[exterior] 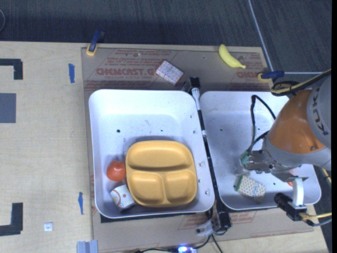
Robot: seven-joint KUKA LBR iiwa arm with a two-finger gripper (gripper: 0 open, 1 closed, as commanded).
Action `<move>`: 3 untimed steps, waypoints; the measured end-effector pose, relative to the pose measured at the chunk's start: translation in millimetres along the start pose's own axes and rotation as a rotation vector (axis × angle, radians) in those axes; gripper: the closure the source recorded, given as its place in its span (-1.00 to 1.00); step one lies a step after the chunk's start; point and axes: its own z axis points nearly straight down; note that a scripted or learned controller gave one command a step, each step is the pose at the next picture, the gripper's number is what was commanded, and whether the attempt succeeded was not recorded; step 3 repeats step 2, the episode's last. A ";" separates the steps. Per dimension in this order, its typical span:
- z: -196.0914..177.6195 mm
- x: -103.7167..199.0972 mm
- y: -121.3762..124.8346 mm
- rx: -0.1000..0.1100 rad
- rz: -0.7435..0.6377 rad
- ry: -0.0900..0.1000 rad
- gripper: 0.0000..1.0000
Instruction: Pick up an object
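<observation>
Pouch: small patterned packet (250, 187), green-white speckled, lies in right bin (226, 141) near its front edge, tilted, close under the arm's wrist.
Gripper: gripper (251, 167) sits low over the right bin, just above and touching or nearly touching the packet's upper edge; cannot tell how far it is spread or whether it grips anything, the wrist hides that part.
Arm: grey arm (303, 128) with orange band reaches in from the right, black cables looping over the right bin.
Right bin: white, shallow, packet in its front part, arm over its right half.
Left bin: white bin (137, 109) just beside the right one, rims touching along the middle.
Tray: yellow three-compartment tray (160, 171) lies flat in the front half of the left bin.
Ball: orange-red round thing (115, 170) just left of the tray, touching or almost.
Cup: small white item with orange marks (121, 196) in the front left corner, against the tray.
Banana: yellow banana (231, 57) on the cardboard behind the right bin, well apart from the bins.
Card: small patterned card (168, 71) on the cardboard behind the left bin.
Clamps: blue-yellow clamp (95, 41) at back left corner of the cardboard, another (271, 76) at back right.
</observation>
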 end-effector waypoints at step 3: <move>10.2 2.0 -1.3 0.004 0.000 0.000 -1.00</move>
